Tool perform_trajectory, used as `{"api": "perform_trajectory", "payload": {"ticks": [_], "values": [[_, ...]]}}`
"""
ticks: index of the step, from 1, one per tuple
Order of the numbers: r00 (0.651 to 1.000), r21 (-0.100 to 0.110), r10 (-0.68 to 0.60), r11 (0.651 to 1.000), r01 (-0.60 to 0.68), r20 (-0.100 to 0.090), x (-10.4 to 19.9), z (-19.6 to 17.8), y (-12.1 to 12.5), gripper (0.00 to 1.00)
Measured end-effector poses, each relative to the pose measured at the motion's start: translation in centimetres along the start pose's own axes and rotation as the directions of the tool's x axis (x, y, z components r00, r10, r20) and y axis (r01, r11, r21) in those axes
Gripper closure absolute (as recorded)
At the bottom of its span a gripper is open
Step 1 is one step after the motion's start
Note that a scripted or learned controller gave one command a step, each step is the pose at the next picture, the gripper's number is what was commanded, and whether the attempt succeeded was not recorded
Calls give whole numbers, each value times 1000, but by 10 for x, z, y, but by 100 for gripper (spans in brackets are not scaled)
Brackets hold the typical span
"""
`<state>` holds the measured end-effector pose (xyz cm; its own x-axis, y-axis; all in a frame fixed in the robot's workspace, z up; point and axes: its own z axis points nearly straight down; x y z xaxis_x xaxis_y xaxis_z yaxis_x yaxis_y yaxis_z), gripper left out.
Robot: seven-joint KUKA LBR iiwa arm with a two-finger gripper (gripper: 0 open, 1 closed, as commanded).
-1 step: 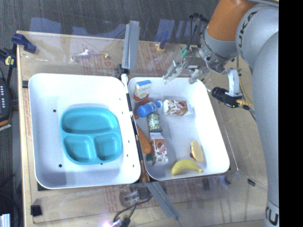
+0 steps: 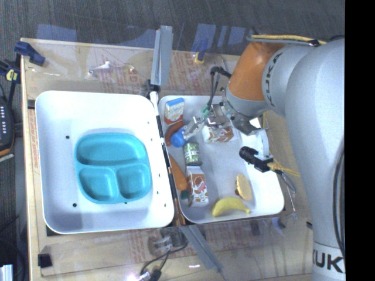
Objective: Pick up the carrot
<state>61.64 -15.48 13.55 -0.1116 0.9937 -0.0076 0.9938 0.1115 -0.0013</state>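
The carrot is a slim orange piece lying lengthwise along the left wall of the right bin, between the green can and a small carton. My gripper hangs over the upper middle of that bin, above and to the right of the carrot and well apart from it. It sits next to a brown packet and a blue-capped object. Nothing shows in its grasp.
The right bin also holds a juice carton, a banana and a tan bread piece. A blue divided tray lies in the left bin. The arm's bulk covers the right bin's right side.
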Motion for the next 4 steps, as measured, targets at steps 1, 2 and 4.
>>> {"api": "perform_trajectory", "payload": {"ticks": [1, 2, 4], "values": [[985, 0, -173, 985, 173, -9, 12, 36, -1, 0], [956, 0, -293, 956, 293, -10, 16, -7, -28, 0], [835, -4, -550, 835, 550, -6, 16, 44, -10, 0]]}}
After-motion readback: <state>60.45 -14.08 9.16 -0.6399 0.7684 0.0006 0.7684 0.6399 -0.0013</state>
